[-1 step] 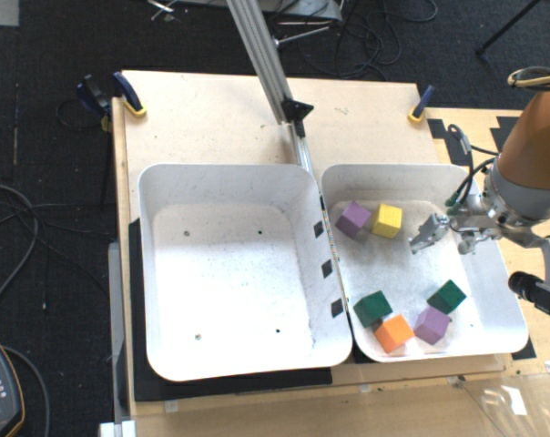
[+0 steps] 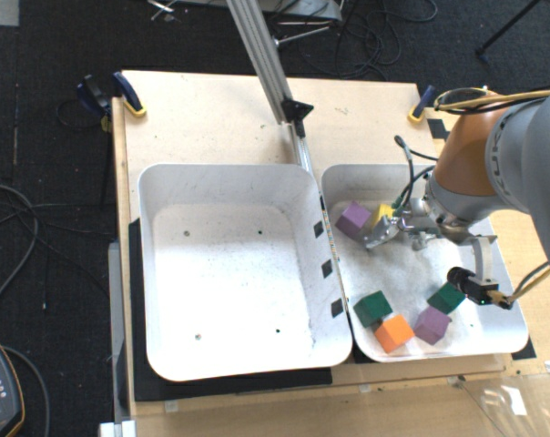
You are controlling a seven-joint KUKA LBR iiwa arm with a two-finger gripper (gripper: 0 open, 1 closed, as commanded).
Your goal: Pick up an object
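Left bin (image 2: 166,189): at 9 o'clock on the bench (image 2: 211,116).
Right bin (image 2: 503,340): at 3 o'clock.
Purple block (image 2: 353,218): right bin, 11 o'clock.
Yellow block (image 2: 384,214): touching the gripper.
Gripper (image 2: 381,236): beside both; fingers' spread cannot be told.
Green block (image 2: 373,307), orange block (image 2: 394,332): 6 o'clock.

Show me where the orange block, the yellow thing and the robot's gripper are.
orange block (image 2: 394,332): camera view, on its top face.
yellow thing (image 2: 384,214): camera view, on its visible yellow part beside the gripper.
gripper (image 2: 377,236): camera view, at the tip of the metal fingers.
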